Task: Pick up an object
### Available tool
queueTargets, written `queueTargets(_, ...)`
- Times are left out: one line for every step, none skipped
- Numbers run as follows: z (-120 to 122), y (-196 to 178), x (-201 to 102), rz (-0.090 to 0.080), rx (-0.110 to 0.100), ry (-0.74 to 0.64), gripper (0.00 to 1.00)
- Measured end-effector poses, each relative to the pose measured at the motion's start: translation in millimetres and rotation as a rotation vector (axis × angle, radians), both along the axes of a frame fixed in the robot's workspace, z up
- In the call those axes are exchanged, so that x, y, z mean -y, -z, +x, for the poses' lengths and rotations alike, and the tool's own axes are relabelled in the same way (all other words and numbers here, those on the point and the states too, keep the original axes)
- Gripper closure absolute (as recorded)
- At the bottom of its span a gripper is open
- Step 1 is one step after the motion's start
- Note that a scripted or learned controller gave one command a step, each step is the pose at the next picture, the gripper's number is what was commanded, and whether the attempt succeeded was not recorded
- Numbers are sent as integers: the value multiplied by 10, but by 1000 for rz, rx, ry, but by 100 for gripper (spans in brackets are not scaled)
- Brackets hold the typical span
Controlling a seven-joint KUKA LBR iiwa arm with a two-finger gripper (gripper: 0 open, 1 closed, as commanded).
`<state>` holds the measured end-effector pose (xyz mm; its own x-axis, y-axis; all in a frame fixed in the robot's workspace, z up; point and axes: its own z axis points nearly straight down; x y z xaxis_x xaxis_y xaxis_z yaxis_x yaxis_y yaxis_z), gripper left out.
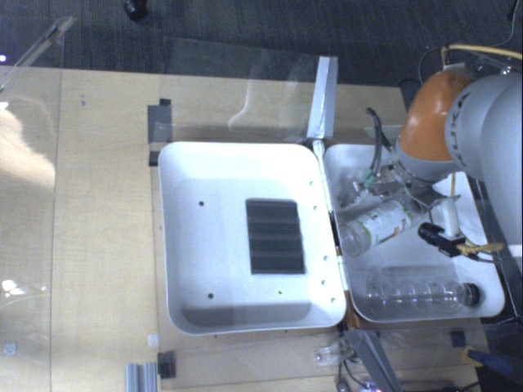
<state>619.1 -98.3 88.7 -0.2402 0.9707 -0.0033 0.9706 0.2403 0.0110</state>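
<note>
A clear bottle point(421, 296) lies along the near wall of the right bin point(493, 288), at five o'clock in the view. Beyond it, around three o'clock, a labelled bottle point(377, 224) lies tilted, just under the gripper point(384, 184); whether its claw is apart or together I cannot tell. The left bin point(196, 243) holds a dark ribbed pad point(275, 235) at centre.

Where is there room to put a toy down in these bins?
The left bin has bare white floor all around the dark ridged pad. The right bin is crowded: a tilted bottle, a clear bottle along the near wall, and the arm above.
</note>
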Motion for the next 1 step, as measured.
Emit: queueTargets(-740, -12, 301, -1, 0, 16, 0)
